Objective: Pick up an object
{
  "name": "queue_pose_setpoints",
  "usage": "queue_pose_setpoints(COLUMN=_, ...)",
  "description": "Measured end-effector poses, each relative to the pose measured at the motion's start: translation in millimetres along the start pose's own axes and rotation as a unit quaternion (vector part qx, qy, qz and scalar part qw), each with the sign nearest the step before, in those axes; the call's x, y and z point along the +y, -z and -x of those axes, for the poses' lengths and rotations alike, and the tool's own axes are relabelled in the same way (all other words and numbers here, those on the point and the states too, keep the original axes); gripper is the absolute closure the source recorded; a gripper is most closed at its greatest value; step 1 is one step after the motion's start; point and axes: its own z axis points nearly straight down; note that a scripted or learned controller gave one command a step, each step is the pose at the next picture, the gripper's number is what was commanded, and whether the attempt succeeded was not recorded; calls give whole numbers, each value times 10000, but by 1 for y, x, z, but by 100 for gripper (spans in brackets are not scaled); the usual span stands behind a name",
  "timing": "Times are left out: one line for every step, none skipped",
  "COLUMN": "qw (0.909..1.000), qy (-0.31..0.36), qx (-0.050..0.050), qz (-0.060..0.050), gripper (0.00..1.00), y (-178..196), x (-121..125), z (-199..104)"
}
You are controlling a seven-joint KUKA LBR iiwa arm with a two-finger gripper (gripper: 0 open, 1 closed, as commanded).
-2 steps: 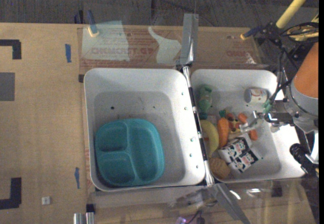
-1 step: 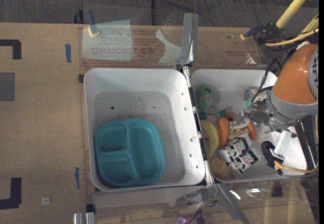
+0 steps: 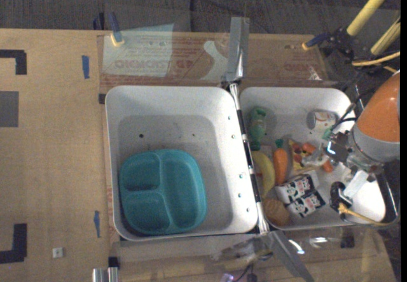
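Right bin [image 3: 286, 97] crowded: green bottle [image 3: 257, 125], banana [image 3: 266, 171] and carrot [image 3: 281, 163] along its left wall, two black-and-white cartons [image 3: 302, 196] near the front, small can [image 3: 321, 119] at the back. Gripper [image 3: 332, 152] mid-bin, just beside small orange toys [image 3: 304, 149]; grip state impossible to tell. Open floor in the left bin [image 3: 165, 105], behind a teal divided plate [image 3: 162, 190].

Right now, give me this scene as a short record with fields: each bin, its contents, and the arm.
left bin: teal divided plate
right bin: green bottle, banana, carrot, two cartons, can
arm: over the right bin's right side
grasp: cannot tell
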Motion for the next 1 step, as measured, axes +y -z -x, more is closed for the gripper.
queue_pose_setpoints(qw=9979, qy=-645, qx=-59, qz=-47, gripper=0, y=52, x=-5, z=-27)
